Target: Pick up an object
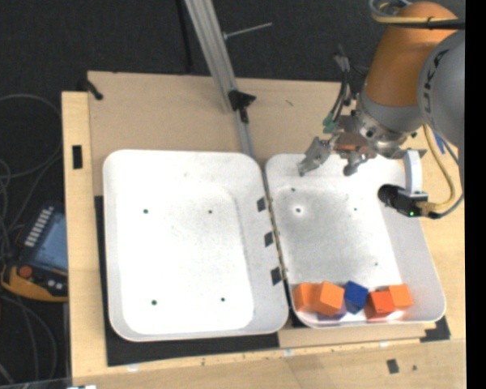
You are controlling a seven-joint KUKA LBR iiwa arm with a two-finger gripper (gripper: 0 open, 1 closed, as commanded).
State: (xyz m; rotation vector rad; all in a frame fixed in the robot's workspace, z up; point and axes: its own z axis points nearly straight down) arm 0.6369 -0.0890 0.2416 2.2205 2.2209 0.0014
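Grey and orange, the arm (405, 63) reaches in over the far edge of the right bin (340, 225), its gripper (333, 157) hanging with both fingers (312, 157) spread wide and nothing between them. Blocks sit well apart from it, crowded along the near wall of that bin: an orange block (319, 297) on the left, a blue block (355, 296) just beside it, and a second orange block (388, 301) to the right, with a purple piece (330, 315) peeking out underneath. Beside it lies the left bin (182, 245), white and speckled. A metal rail (217, 55) slants across the bench (154, 112) behind the bins
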